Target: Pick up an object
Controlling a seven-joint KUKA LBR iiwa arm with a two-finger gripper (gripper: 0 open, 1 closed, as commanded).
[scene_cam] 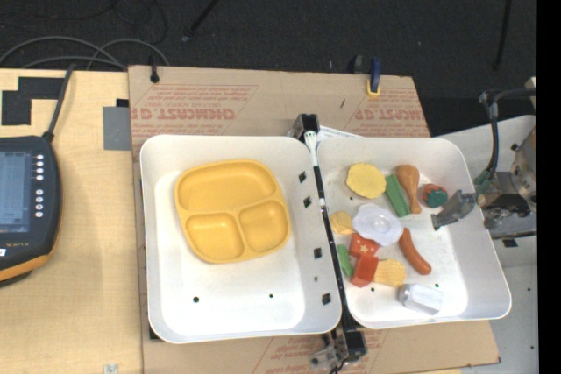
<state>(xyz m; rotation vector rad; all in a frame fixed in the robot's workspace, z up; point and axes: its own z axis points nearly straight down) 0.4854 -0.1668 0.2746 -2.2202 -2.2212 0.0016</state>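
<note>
The right bin (478, 293) holds several toy foods. Among them are a yellow round piece (365, 180), a brown drumstick (408, 180), a green stick (397, 198), a red and teal piece (432, 194), a white disc (379, 224), a sausage (415, 251), a red block (364, 247) and a grey-white can (421, 299). My gripper (456, 209) hangs low over the bin's right side, just right of the red and teal piece and above the sausage. Nothing shows in its grasp.
The left bin (166, 276) carries a yellow three-compartment tray (232, 210). A black divider (323, 215) runs between the bins. A teach pendant (22, 201) lies on the wooden bench at far left. Cardboard (263, 105) lies under both bins.
</note>
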